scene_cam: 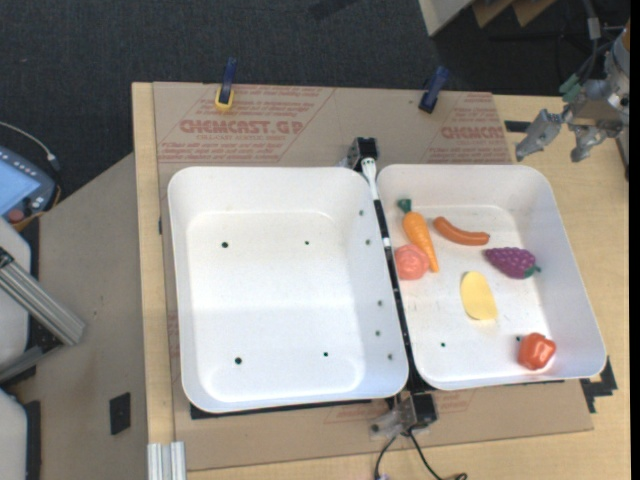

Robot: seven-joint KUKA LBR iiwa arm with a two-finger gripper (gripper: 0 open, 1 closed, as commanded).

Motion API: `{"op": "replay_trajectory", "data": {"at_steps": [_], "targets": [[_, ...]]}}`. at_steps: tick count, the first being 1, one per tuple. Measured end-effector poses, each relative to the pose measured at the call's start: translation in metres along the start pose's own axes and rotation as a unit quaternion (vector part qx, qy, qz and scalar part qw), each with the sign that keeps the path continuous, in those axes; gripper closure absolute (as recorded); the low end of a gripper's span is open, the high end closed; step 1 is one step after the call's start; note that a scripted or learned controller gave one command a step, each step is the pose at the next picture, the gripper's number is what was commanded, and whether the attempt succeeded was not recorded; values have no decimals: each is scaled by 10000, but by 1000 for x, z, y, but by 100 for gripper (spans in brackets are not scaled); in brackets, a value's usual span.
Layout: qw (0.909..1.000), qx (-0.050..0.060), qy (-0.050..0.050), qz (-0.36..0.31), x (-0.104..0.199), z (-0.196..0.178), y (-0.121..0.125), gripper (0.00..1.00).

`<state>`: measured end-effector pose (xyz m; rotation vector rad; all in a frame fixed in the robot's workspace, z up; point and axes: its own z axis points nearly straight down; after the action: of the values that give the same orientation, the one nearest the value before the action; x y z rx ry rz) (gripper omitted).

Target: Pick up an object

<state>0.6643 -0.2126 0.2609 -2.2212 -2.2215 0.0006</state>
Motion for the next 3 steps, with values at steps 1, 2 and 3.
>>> {"op": "replay_trajectory", "data": {"at_steps": [1,2,3], "targets": [[10000,28,19,-32,78,65,2,0],[10000,31,23,-29,150,77,-48,0],[10000,26,5,31,82,112,-49,0]]}}
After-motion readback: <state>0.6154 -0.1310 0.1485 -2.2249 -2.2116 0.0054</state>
